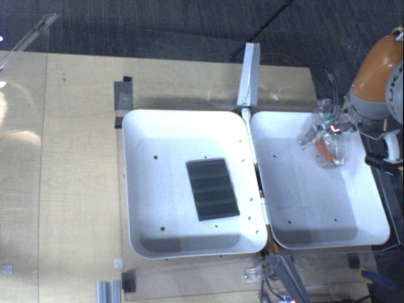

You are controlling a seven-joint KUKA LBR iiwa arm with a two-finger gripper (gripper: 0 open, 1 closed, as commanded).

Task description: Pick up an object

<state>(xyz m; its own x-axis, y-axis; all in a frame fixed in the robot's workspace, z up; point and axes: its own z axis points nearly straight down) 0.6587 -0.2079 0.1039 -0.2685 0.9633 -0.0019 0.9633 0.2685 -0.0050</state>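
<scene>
at the far left a clear sheet [25,36] lies over the wooden bench [69,188], its edge hard to trace against the glare. a small dark bracket [124,96] stands just beyond the far-left corner of the left bin [142,169], and another dark block [128,283] sits near that bin's near-left corner beside a ribbed metal piece [108,291] cut off by the picture's lower edge. the left bin holds one thing, a flat dark ribbed pad [213,189], lying tilted on the floor a little right of the bin's middle, apart from every wall; no writing or label can be read on it or anywhere else. a grey metal post [248,76] rises at the far end of the seam between the two bins. the right bin [297,207] has, near its far-right corner, the gripper [326,131], clear and glinting, so its outline is hard to make out. a small orange-red object [322,148] shows just under it, blurred by the clear parts; whether it is between the fingers or lying on the bin floor cannot be told, nor whether the hand is open or closed. the arm [377,74], orange-banded, is cut off by the right edge.
</scene>
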